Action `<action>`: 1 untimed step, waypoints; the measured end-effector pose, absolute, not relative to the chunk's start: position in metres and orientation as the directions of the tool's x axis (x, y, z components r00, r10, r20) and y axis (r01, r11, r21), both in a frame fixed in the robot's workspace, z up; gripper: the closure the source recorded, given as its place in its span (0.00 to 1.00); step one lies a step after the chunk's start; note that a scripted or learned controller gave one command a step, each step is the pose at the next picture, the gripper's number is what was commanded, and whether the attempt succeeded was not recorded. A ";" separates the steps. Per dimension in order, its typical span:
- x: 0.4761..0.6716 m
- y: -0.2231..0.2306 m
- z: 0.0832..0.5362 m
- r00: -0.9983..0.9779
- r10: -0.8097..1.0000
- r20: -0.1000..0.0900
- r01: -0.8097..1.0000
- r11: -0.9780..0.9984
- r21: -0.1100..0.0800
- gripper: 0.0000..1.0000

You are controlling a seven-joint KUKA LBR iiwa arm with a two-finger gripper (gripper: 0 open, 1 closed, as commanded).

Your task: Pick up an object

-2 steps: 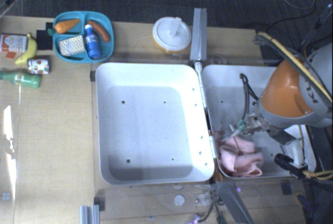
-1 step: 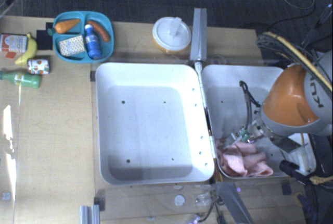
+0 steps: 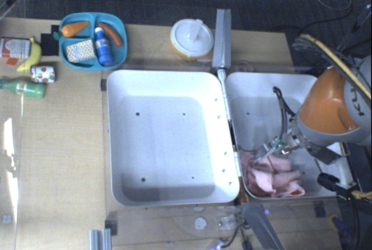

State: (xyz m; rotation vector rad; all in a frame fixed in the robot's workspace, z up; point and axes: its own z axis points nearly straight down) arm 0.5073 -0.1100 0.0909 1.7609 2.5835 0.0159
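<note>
In the camera view, the gripper (image 3: pixel 278 146) is seen low inside the right bin (image 3: pixel 256 97), reached in from the right beneath the orange band (image 3: pixel 326 104) of the arm. A crumpled pink cloth (image 3: pixel 272 176) is found in the near part of that bin, against the wall shared with the left bin (image 3: pixel 168 138). Taking the pink cloth as the landmark, the gripper is placed at its far edge, touching or just above its upper folds; which of the two cannot be told. Whether the fingers are spread or closed cannot be told either, since the tip is small and blurred against the fabric, and no fold is clearly seen between them, so no hold is claimed. The bulk of the cloth lies from the gripper toward the near rim of the bin and slightly toward the left bin, with its long axis running roughly across the bin, wall to wall. It is judged that the coming move turns on a short shift in that direction, so that the thick middle is taken, not a thin edge.
</note>
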 end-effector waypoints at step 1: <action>0.488 -0.071 0.185 -0.297 0.955 -0.001 0.955 0.297 0.004 0.00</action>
